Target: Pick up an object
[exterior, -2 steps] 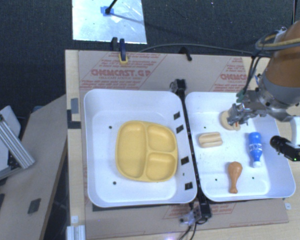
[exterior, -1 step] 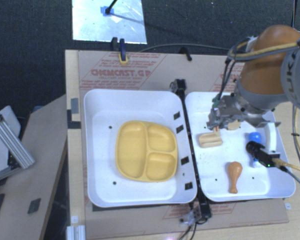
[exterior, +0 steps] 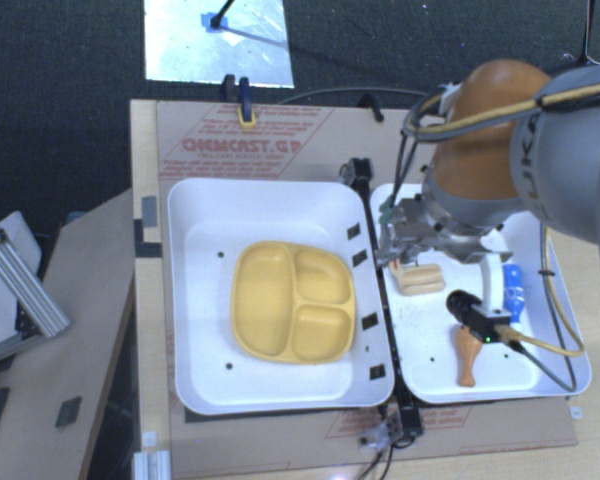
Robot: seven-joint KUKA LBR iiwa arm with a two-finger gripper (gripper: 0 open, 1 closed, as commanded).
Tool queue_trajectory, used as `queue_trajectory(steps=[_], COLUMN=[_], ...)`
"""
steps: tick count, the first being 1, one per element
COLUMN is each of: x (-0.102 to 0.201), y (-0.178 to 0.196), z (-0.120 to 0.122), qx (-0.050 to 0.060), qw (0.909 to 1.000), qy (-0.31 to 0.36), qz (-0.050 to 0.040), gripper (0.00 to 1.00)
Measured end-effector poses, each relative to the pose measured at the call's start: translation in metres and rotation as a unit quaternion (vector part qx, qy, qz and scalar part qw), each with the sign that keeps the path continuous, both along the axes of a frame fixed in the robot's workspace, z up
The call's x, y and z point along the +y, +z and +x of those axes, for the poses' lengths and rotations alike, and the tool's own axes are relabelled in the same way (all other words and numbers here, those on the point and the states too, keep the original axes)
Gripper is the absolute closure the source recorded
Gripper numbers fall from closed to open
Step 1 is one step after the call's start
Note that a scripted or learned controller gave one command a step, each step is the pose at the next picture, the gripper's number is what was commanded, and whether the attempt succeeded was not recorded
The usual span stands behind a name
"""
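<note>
Left bin (exterior: 195,230): one yellow divided plate (exterior: 293,301), three compartments, lying flat at centre.
Right bin (exterior: 553,366): beige block (exterior: 419,279) near the left wall; brown toy drumstick (exterior: 466,354) toward the front edge; blue-and-white tube (exterior: 511,293) by the right wall.
Gripper (exterior: 398,256): low over the right bin's left side, just beside the beige block; whether apart or closed cannot be told, since the arm (exterior: 500,138) overhangs it.

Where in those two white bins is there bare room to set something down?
Left bin: a bare strip all round the yellow plate. Right bin is crowded: tan block, brown drumstick-shaped thing, blue-and-white item, arm overhead.
</note>
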State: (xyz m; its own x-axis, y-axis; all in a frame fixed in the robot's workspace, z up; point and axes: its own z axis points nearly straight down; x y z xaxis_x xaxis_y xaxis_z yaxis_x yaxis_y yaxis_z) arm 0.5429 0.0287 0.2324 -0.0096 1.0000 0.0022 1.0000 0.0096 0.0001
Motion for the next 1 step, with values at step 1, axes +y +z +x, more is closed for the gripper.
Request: queue_trajectory(steps=[1], x=[0.0551], y=[-0.0121], z=[-0.005], qx=[0.0], qw=[1.0], qy=[0.0], qz=[0.0002], gripper=[1.0])
